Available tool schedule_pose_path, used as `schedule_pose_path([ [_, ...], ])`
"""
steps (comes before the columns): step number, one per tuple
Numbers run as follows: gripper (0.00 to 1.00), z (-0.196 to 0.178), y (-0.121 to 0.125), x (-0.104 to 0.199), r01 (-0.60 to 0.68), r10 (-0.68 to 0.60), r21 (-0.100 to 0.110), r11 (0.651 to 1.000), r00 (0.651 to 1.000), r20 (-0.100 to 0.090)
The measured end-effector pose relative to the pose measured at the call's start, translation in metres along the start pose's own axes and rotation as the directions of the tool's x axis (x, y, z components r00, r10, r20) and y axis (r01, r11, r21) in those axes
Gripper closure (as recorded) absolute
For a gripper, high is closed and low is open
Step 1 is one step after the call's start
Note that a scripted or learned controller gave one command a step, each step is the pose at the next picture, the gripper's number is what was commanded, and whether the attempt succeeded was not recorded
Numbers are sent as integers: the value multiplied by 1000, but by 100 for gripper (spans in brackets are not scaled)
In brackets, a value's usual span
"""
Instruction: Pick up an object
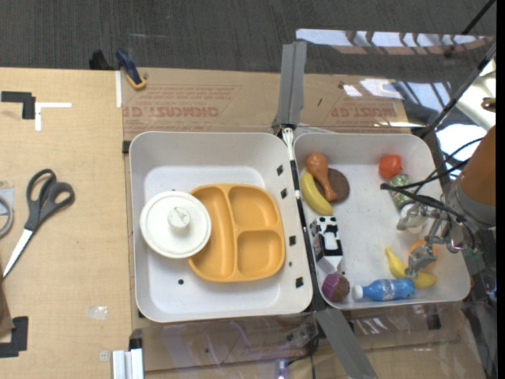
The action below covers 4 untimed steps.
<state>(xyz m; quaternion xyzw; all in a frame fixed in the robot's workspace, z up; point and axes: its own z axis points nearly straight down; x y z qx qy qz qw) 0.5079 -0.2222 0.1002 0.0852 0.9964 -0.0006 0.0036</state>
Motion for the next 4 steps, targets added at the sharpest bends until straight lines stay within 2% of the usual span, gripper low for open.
schedule_pose_path([
  [1, 0, 1, 46, 30, -7, 7, 2, 1000, 1000, 19],
  [2, 100, -6, 47, 30, -3, 3, 1, 1000, 1000, 13],
  [3, 100, 8, 109, 25, -210, 210, 0, 978, 978, -6],
  [4, 100, 8, 111, 7, -563, 563, 4, 826, 826, -5],
])
